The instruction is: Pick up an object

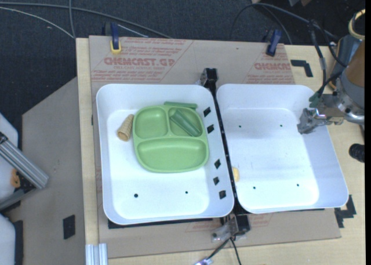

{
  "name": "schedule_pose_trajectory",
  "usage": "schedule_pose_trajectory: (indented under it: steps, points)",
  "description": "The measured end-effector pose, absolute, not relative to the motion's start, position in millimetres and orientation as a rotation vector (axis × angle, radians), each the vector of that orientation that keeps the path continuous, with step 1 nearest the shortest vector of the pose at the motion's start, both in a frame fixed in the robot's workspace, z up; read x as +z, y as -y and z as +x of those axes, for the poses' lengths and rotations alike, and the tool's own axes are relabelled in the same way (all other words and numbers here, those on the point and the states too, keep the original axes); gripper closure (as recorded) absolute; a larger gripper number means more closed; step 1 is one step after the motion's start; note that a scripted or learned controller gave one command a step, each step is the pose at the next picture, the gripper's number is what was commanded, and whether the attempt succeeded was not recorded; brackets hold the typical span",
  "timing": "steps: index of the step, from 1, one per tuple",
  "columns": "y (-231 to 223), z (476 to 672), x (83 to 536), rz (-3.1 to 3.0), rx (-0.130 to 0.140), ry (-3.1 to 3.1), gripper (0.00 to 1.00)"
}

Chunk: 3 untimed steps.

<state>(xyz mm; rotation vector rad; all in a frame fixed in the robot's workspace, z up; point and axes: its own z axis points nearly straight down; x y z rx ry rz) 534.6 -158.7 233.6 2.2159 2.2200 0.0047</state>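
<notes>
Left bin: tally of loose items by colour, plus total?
Green: 2, a divided plate and a long piece lying in the plate's upper right compartment.
Tan: 1, a cone touching the plate's left edge.
Total: 3, all in the left bin.

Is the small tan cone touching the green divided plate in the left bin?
Touching. In the camera view the tan cone lies against the left rim of the green divided plate, and no white bin floor shows between them.
</notes>
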Motion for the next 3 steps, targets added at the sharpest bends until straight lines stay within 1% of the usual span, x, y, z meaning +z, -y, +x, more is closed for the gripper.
schedule_pose_trajectory:
  steps: [1,2,3]
  points:
    - [155.2,543.6,281.4,2.215,0.006,-2.22,1.0]
    - [92.4,541.4,271.6,2.216,0.001,-2.232,1.0]
    - [43.0,545.2,254.2,2.219,-0.001,-2.23,1.0]
